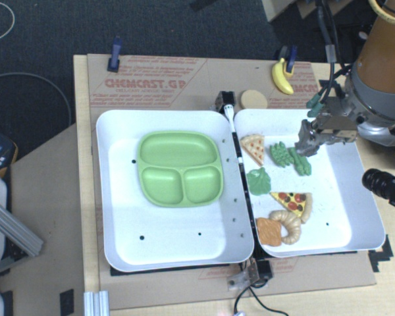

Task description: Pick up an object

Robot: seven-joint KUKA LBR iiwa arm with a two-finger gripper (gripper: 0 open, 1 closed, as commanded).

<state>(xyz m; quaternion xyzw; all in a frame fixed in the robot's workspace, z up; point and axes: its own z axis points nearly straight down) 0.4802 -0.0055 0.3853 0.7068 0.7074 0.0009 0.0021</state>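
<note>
From the fixed overhead camera, the gripper (307, 143) hangs in the right white bin (342, 196), touching or just above the dark green leafy toy vegetable (289, 157); its state I cannot tell. Best to centre on the vegetable before closing.

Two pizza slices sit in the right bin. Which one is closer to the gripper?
The plain pizza slice at the bin's upper left, nearer the gripper. The pepperoni slice lies lower, beside the croissant.
</note>
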